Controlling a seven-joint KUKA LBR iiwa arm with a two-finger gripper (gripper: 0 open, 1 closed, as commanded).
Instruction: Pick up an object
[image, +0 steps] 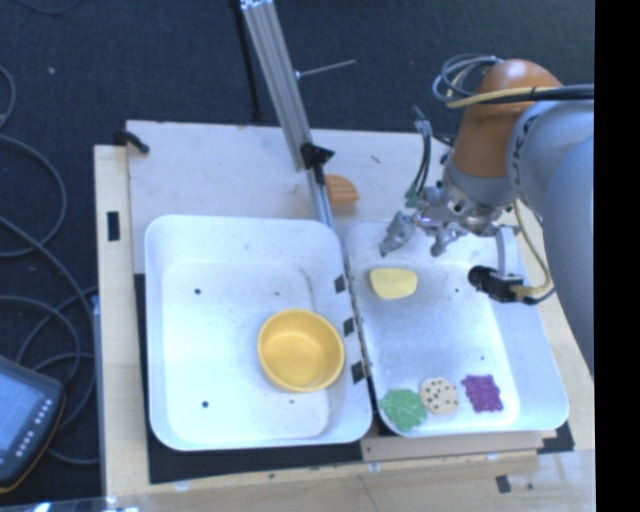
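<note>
Where the arm reaches in from the right, you see its gripper hanging over the far end of the right bin, just beyond the pale yellow object. Its two fingers stand spread wide apart with nothing between them, one toward the left near the divide between the bins, the other toward the right. The yellow object lies on the bin floor in the far left part of that bin, close below the fingertips; whether they touch it you cannot tell from this angle.

Along the near edge of the same bin you find three small pieces in a row: a green leaf-shaped piece at the left corner, a round speckled cookie just beside it, and a purple piece to the right of that.

In the left bin a yellow bowl sits upright toward the near right part. Beyond both bins, on the bench, an orange object lies beside the foot of a slanted metal rail.
</note>
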